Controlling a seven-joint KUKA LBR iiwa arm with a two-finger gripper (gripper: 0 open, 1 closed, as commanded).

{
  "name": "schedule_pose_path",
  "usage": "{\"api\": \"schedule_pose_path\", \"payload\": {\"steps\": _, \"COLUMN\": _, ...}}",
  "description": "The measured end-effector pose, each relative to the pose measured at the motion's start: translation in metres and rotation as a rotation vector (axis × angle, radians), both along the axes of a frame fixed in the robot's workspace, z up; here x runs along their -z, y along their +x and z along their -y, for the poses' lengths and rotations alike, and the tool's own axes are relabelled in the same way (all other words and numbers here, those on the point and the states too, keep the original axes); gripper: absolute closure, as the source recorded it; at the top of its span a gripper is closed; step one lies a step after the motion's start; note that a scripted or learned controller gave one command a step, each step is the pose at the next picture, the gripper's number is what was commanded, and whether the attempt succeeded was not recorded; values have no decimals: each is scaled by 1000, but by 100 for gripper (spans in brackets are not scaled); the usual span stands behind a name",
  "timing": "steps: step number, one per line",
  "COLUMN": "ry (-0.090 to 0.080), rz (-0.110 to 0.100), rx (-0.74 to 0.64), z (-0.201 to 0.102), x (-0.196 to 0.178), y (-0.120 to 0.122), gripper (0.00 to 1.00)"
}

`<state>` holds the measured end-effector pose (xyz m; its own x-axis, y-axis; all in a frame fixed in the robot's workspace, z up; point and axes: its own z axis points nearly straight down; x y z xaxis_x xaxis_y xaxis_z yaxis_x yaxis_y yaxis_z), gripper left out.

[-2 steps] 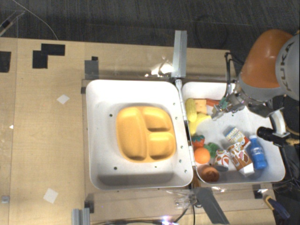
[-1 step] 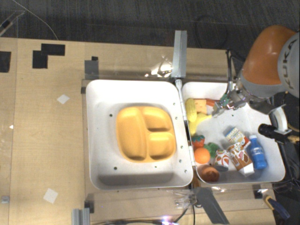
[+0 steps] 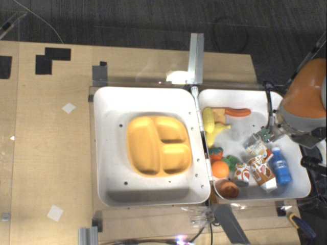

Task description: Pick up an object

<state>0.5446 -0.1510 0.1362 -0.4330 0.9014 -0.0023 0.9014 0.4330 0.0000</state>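
The right bin (image 3: 291, 190) holds a pile of toy food. A yellow corn cob (image 3: 209, 120) and a banana (image 3: 220, 129) lie at its left, beside a red sausage (image 3: 237, 112). Lower down are a strawberry (image 3: 216, 153), an orange (image 3: 220, 169), a brown cup (image 3: 228, 189), two brown-and-white cartons (image 3: 255, 170) and a blue bottle (image 3: 280, 168). My gripper (image 3: 259, 138) hangs low over the middle of this bin, just above the cartons and left of the bottle. I see nothing held in it.
The left bin (image 3: 110, 137) bears a yellow divided plate (image 3: 157, 144). A metal post (image 3: 196, 60) rises behind the wall between the bins. The grey arm with its orange band (image 3: 306, 93) covers the right bin's far right corner.
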Motion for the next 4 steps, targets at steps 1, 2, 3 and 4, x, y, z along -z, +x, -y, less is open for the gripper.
{"api": "schedule_pose_path", "payload": {"steps": 1, "ry": 1, "rz": 4, "rx": -3, "z": -3, "x": -2, "y": 2, "gripper": 0}}
{"api": "schedule_pose_path", "payload": {"steps": 2, "ry": 2, "rz": 7, "rx": 135, "z": 8, "x": 47, "y": 80, "gripper": 0}}
{"api": "schedule_pose_path", "payload": {"steps": 3, "ry": 0, "rz": 8, "rx": 188, "z": 40, "x": 48, "y": 40, "gripper": 0}}
{"api": "schedule_pose_path", "payload": {"steps": 4, "ry": 2, "rz": 7, "rx": 170, "z": 11, "x": 20, "y": 5, "gripper": 0}}
